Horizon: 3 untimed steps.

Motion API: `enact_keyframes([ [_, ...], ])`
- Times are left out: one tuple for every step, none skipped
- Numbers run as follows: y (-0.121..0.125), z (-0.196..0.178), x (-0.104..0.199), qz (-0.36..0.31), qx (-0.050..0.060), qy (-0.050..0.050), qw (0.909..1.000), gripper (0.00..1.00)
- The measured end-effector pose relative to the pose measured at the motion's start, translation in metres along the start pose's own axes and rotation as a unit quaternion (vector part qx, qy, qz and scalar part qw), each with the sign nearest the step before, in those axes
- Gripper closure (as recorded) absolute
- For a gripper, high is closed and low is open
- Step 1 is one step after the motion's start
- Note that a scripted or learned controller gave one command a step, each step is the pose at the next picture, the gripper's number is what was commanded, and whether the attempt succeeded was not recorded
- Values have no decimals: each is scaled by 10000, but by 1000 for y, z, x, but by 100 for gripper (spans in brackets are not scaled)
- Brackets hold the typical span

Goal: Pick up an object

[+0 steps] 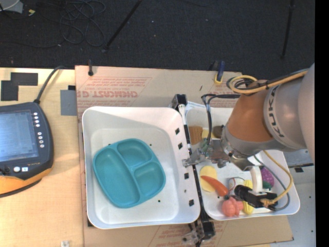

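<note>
- Big grey arm (pixel 280 117) reaching in from the right over the right bin (pixel 293 202).
- Left bin (pixel 103 125) carries a teal divided plate (pixel 128 172).
- Gripper (pixel 205 151) low at the right bin's left side; grip state unclear.
- Toys cluster below: orange carrot (pixel 215 184), pink lump (pixel 232 207), purple piece (pixel 268 177).

A single fixed camera looks down at a slant from above the surface (pixel 128 84), taking in both white bins (pixel 103 122) from moderate height.
</note>
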<state>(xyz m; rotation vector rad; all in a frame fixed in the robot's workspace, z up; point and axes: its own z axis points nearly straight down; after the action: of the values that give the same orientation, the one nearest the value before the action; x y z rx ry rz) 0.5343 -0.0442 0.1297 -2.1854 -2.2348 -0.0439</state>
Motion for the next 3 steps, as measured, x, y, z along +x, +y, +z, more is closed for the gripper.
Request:
enact_keyframes([
  [-1,1,-1,3,-12,13,10000,0],
  [-1,2,-2,2,-10,6,10000,0],
  [-1,2,-2,7,-17,14,10000,0],
])
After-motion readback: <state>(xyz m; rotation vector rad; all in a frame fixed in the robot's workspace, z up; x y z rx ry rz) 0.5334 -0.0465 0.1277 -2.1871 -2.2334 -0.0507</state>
